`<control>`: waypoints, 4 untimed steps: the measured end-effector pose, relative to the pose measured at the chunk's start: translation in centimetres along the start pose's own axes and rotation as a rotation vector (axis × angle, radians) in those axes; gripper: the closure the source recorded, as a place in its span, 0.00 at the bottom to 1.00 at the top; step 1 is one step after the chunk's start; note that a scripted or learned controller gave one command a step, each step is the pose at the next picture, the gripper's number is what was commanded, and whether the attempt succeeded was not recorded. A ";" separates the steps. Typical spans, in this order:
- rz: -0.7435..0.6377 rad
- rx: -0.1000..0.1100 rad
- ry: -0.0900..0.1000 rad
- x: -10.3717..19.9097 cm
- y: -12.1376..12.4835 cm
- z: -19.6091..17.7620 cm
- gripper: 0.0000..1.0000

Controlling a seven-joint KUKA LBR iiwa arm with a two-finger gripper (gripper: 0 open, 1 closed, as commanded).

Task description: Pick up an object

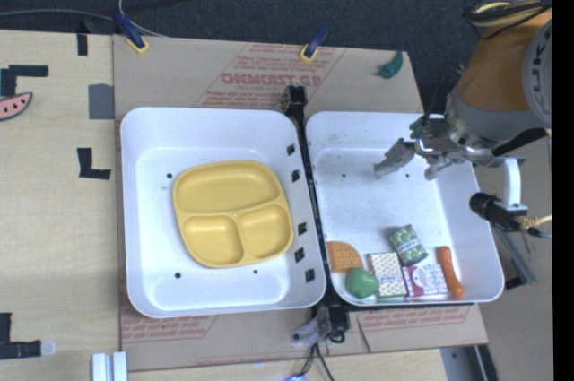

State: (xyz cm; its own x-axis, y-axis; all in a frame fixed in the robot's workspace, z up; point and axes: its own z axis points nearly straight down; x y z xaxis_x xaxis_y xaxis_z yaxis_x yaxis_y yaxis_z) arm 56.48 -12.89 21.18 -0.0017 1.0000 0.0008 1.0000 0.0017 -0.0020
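The tool (411, 161) hangs over the upper part of the right bin (359, 191) with its two fingers spread apart, nothing between them and touching none of the things. Along that bin's near edge lie six small things close together: one round biscuit (343, 255), one green ball (362, 282), two flat printed packets (386, 274), one green can (406, 244) and one orange carrot (449, 270). The left bin (143, 191) holds one yellow divided plate (233, 212), and both bins sit on the table (54, 209).
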 end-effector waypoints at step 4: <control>0.000 -0.002 0.000 1.7 -5.8 3.4 1.00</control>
State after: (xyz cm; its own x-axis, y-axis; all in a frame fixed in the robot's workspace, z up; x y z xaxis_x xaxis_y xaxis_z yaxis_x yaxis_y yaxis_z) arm 50.64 -11.17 17.77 -0.0021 1.0000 0.0004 1.0000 0.0021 0.0001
